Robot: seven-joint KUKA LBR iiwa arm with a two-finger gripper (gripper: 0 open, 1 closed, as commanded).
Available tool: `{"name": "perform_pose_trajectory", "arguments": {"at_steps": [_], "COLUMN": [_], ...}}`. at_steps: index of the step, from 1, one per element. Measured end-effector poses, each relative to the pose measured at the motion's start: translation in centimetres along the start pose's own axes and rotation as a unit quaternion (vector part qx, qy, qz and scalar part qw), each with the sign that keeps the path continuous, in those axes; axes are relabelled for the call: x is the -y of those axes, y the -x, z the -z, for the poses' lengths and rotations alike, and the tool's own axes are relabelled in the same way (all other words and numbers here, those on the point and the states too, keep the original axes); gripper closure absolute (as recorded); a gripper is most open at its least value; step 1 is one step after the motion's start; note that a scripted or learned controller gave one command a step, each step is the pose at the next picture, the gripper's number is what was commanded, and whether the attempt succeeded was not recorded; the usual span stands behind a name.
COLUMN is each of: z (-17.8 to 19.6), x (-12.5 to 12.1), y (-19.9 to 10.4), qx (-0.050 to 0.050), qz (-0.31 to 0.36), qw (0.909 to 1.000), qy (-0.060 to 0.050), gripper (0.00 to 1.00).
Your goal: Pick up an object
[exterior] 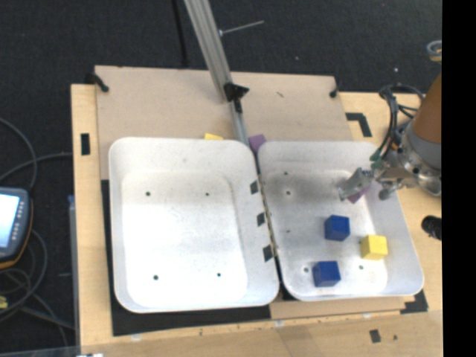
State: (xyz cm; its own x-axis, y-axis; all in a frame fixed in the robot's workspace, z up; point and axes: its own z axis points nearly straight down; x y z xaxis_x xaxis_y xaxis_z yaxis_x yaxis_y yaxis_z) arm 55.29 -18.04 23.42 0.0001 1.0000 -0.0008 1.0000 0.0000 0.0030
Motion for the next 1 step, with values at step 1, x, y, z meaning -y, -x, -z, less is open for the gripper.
{"name": "perform_pose_trajectory", "arguments": {"at_steps": [1], "z": [-11.35], "x": [-1.74], "y": [1.58], "qx": [0.0], "qz": [0.0], "qw": [1.0], "qy": [-0.004], "gripper": [0.0]}}
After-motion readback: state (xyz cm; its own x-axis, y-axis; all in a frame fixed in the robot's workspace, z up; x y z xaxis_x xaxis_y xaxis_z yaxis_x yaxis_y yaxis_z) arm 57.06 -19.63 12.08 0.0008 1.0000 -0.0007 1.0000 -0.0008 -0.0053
